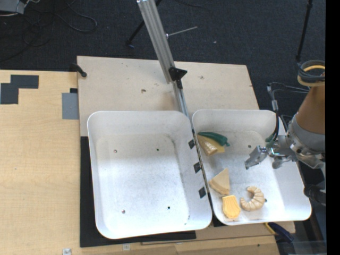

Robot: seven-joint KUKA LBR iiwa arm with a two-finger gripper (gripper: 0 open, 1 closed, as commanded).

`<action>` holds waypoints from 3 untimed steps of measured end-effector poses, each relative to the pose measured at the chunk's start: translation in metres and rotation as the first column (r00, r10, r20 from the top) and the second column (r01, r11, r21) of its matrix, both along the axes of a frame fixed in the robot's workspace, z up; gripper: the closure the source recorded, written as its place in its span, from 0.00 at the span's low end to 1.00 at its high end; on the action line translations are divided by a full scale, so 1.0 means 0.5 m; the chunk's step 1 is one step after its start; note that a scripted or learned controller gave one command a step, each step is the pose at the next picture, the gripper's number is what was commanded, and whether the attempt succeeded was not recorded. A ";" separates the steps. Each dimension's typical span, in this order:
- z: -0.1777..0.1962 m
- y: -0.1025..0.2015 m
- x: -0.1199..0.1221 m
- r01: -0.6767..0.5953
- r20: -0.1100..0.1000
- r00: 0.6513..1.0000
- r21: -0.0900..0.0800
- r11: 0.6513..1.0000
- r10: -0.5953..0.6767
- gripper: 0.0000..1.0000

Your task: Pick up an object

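Above the right bin (297, 209), the gripper (256, 158), whose spread I cannot tell, hangs well above the croissant (253, 198), so a straight descent could miss.

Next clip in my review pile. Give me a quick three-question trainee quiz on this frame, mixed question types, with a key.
1. True or false: all the loose objects lie in the right bin.
2. Multiple choice: which object lies nearest the gripper? A) the croissant-shaped piece B) the yellow block C) the green-and-yellow piece
3. Short answer: is any object visible between the jaws?

Key
1. True. The left bin bears just a few dark specks.
2. A. The croissant-shaped piece lies just below the gripper in the picture; the yellow block sits beside it, farther off, next to the tan wedge.
3. No. Nothing is seen between them; the gripper hangs over bare bin floor.
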State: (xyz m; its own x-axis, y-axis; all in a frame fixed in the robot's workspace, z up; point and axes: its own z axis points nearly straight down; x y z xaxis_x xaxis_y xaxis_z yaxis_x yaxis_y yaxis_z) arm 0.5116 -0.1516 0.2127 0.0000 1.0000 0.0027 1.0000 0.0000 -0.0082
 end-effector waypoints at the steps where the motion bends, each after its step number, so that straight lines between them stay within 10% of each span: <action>1: 0.004 -0.002 0.002 0.002 0.005 1.000 -0.001 1.000 -0.002 0.00; 3: -0.210 -0.013 0.014 0.001 -0.001 1.000 0.000 1.000 -0.001 0.00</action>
State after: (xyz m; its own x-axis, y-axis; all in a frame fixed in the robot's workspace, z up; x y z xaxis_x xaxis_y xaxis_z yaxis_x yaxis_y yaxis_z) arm 0.5188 -0.1583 0.1077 0.0013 1.0000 0.0031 1.0000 -0.0012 -0.0093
